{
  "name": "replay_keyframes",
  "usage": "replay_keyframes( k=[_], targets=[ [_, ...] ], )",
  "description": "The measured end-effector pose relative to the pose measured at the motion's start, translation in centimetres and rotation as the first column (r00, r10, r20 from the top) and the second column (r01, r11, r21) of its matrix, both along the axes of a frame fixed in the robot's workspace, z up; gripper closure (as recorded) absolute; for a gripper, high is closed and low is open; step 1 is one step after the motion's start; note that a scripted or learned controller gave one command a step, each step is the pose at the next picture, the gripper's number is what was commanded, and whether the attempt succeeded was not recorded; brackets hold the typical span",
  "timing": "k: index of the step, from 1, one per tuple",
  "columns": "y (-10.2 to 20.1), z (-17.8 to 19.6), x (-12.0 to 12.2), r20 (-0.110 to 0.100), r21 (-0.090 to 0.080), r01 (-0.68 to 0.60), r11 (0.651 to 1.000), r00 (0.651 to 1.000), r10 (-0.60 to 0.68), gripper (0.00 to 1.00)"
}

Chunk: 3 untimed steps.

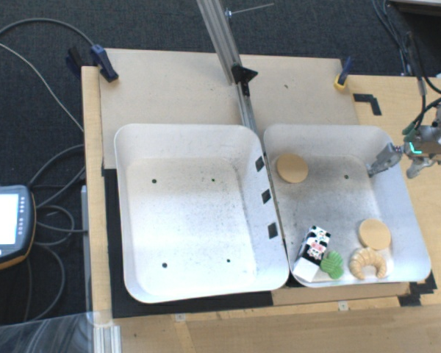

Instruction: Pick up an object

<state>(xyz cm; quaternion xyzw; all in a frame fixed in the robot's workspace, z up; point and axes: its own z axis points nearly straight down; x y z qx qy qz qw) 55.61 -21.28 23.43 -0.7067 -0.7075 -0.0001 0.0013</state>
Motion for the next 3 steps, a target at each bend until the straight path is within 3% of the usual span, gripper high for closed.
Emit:
replay_keyframes(
  k=[1,3],
  targets=[
    [0.0,0.0,0.0,0.000,0.000,0.000,1.000,1.000,0.000,0.00],
    [0.5,-12.5,-1.0,-0.006,0.002,0.001,1.000,1.000,-0.001,0.00]
  ],
)
